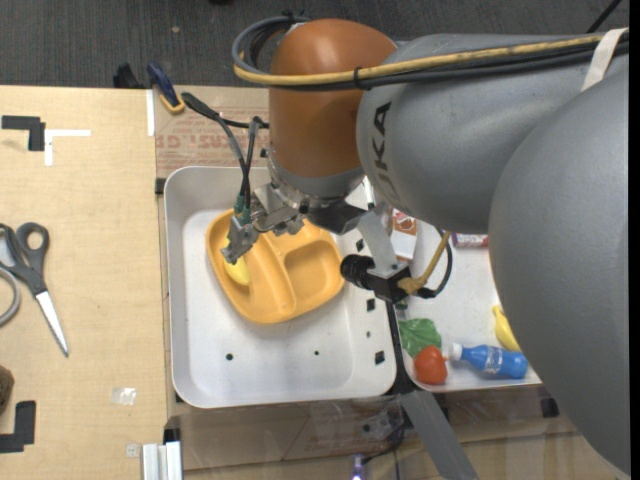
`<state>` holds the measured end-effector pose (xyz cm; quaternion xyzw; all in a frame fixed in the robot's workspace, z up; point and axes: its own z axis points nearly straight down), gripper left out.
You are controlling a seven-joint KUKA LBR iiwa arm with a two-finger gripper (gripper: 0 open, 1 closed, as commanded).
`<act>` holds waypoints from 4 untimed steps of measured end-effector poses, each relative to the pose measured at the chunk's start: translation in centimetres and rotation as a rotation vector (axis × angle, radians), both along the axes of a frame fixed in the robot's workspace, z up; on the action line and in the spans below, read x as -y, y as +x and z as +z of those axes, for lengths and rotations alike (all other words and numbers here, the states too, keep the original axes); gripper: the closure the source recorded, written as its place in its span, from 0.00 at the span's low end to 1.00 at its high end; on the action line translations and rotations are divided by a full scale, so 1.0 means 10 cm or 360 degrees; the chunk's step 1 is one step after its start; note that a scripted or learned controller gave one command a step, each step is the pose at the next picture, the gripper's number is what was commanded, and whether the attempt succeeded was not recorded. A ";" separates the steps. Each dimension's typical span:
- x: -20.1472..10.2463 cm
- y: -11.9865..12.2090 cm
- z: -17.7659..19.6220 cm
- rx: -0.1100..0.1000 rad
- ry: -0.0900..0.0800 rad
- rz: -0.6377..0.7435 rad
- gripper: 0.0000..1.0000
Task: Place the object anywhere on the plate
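Observation:
An orange-yellow divided plate (290,278) lies tilted in the left white bin (260,368). My gripper (238,246) hangs over the plate's left compartment, under the orange wrist band. A small bright yellow object (239,272) shows right at the gripper's tip, against the plate's left side. Whether it rests on the plate or is held is not visible. The arm hides the plate's far rim.
The right bin (470,308) holds a green item (420,330), a red fruit (430,366), a blue bottle (492,361) and a yellow piece (505,330). Scissors (35,280) lie on the wooden bench at the left. The arm covers the upper right.

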<state>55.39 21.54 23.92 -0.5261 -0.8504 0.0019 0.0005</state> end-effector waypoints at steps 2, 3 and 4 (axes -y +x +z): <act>0.55 -0.58 1.22 0.0001 -0.0007 -0.0255 1.00; 0.09 -0.76 0.87 0.0001 -0.0001 -0.0214 1.00; 0.82 -0.70 1.62 0.0006 0.0001 0.0154 1.00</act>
